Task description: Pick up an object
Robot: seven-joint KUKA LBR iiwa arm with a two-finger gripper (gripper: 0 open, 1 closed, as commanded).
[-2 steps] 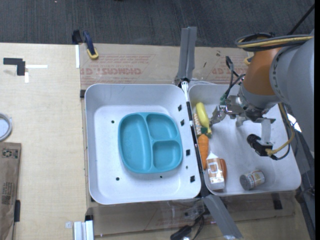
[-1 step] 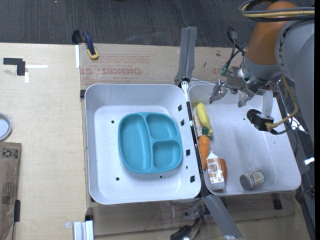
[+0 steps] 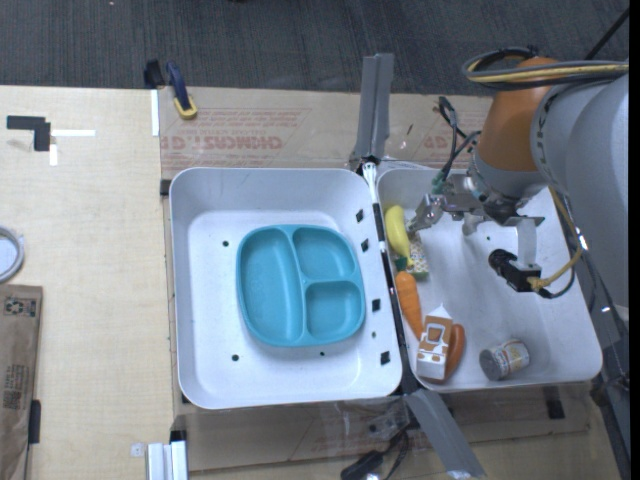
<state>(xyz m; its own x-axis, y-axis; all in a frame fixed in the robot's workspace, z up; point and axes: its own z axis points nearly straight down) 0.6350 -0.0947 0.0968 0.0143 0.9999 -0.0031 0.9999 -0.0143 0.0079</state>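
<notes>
The right bin [image 3: 560, 368] holds a yellow banana [image 3: 397, 230] against its left wall, with a small speckled green item [image 3: 415, 260] just below it. Further down lie an orange carrot [image 3: 407, 303], a white and orange carton [image 3: 433, 348] and a silver can [image 3: 503, 359]. My gripper [image 3: 428, 212] hangs low over the bin's upper left part, just right of the banana's top end. Nothing shows held in it.
The left bin [image 3: 200, 368] bears a blue divided plate [image 3: 300, 285] in its middle. A grey divider post [image 3: 375, 98] rises between the bins at the back. The arm's grey body and cables [image 3: 560, 168] cover the right bin's upper right part.
</notes>
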